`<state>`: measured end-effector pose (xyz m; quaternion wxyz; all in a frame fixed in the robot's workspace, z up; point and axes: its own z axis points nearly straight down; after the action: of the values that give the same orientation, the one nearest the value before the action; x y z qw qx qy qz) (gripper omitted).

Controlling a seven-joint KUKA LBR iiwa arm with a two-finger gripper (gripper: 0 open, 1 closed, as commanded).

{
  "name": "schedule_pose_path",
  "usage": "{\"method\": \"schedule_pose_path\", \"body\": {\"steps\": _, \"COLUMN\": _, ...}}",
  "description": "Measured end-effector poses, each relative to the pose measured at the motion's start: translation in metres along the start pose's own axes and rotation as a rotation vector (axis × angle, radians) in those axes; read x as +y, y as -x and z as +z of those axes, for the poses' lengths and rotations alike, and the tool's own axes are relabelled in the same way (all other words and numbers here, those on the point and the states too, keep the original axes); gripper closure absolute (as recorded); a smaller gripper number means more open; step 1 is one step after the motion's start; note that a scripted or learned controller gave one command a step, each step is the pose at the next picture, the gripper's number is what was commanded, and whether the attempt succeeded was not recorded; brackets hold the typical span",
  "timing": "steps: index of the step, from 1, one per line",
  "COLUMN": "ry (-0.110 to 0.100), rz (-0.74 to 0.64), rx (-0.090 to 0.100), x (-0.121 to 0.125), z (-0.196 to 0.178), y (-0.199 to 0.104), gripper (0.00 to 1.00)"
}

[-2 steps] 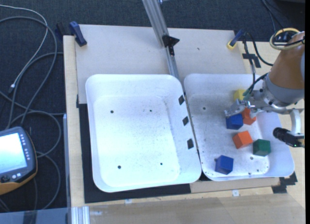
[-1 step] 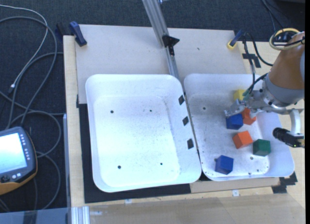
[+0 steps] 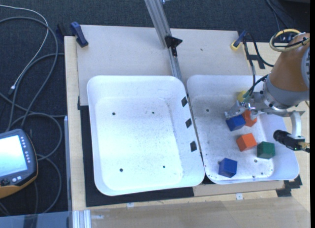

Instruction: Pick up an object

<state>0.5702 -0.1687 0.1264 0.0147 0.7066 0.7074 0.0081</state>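
Observation:
My gripper (image 3: 239,110) hangs over the middle of the right bin (image 3: 211,138), reaching in from the right. Directly under its tip sits a blue block (image 3: 235,122), with a small orange block (image 3: 250,119) touching its right side. Whether the blue block is gripped or only lies beneath the tip is not visible. A larger orange block (image 3: 246,141) lies just in front, a green block (image 3: 266,149) to its right, and a second blue block (image 3: 227,167) near the bin's front edge. A yellow object (image 3: 241,96) peeks out behind the gripper.
The left bin (image 3: 98,94) stands beside the right one, with black clips (image 3: 188,122) along their shared wall. A slanted metal rail (image 3: 157,15) rises from the back of the bench. Cables and a pendant (image 3: 15,160) lie off the bench at left.

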Motion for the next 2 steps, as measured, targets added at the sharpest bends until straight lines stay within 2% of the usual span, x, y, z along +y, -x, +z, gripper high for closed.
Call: {"method": "schedule_pose_path", "body": {"steps": 2, "ry": 0.000, "rz": 0.001, "rx": -0.002, "x": -0.0004, "z": 0.0002, "y": 0.0003, "gripper": 0.00}}
